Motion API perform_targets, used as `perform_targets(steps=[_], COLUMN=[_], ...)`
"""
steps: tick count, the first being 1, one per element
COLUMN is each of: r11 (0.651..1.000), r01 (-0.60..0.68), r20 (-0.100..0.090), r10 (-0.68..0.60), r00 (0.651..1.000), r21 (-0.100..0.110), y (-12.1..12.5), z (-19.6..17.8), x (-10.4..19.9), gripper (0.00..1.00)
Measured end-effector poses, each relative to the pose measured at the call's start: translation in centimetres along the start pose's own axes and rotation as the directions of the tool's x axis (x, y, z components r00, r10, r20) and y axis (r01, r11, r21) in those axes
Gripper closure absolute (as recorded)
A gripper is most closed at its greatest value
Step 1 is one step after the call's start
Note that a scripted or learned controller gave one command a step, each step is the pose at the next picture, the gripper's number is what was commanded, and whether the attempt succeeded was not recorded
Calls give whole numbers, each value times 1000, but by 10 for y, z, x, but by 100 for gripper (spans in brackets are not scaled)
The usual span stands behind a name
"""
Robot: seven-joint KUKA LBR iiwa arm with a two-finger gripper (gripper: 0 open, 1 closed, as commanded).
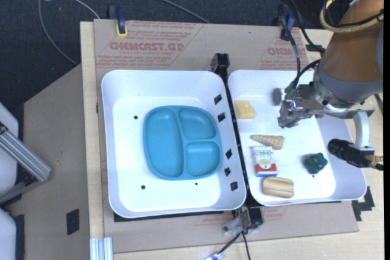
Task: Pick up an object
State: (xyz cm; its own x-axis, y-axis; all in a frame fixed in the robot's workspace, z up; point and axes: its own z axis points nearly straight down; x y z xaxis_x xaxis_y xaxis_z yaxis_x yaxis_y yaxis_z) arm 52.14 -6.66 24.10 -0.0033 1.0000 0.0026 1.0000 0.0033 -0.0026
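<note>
My gripper [287,120] hangs over the middle of the right bin [347,192], above bare white floor, with nothing visibly between its fingers. Below and left of it lies a tan cone-shaped piece [268,141]. A yellow cheese-like block [245,109] sits to the gripper's left near the divider. A small red and white carton [264,161] lies under the cone, with a bread roll [278,187] at the bin's front. A dark green lump [315,162] rests at the right.
The left bin [122,131] holds a blue divided plate [183,142]. A black divider with clips [226,125] runs between the bins. Cables lie on the dark floor at the back left.
</note>
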Motion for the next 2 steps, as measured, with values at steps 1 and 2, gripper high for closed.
perform_targets(steps=[1,2], r11=[1000,1000], r01=[0,3], r20=[0,0], r10=[0,-3], r00=[1000,1000], r21=[0,-3], y=[-11,-10], z=[-1,-3], x=[43,98], gripper=[100,100])
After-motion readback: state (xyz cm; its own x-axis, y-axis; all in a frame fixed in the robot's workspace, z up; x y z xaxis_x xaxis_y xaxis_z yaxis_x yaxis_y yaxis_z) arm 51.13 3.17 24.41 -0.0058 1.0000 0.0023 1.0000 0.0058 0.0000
